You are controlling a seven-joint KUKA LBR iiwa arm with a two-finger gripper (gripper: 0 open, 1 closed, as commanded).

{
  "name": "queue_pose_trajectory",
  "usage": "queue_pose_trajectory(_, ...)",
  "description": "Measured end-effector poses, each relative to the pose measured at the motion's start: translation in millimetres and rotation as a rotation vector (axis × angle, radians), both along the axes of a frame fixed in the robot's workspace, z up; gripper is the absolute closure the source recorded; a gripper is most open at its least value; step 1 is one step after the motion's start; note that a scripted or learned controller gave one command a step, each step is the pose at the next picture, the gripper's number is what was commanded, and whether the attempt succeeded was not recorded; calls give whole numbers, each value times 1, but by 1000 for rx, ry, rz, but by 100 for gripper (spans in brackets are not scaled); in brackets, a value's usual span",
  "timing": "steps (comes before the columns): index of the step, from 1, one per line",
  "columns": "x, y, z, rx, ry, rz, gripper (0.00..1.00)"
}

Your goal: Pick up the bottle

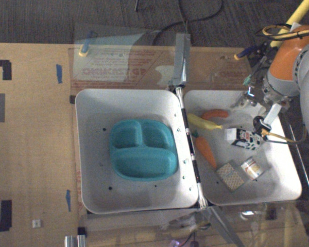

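Over the right bin's (293, 189) far side, poised with jaws too blurred to tell apart or together, probably lining up on the bottle (251, 168) lying loose toward the front, just beside a checkered block (230, 175).

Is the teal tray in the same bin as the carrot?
No: the teal tray lies in the left bin, the carrot in the right bin.
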State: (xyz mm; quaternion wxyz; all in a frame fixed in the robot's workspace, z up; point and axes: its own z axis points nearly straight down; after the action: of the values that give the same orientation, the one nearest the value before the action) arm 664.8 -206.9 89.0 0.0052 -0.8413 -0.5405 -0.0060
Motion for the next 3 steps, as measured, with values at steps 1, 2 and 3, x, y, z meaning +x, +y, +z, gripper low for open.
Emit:
queue_pose_trajectory(1, 1, -1, 11, -12, -3, 4, 100)
queue_pose_trajectory(2, -5, 22, 141, -18, -1, 238, 100)
queue_pose_trajectory(3, -4, 22, 152, -20, -3, 238, 100)
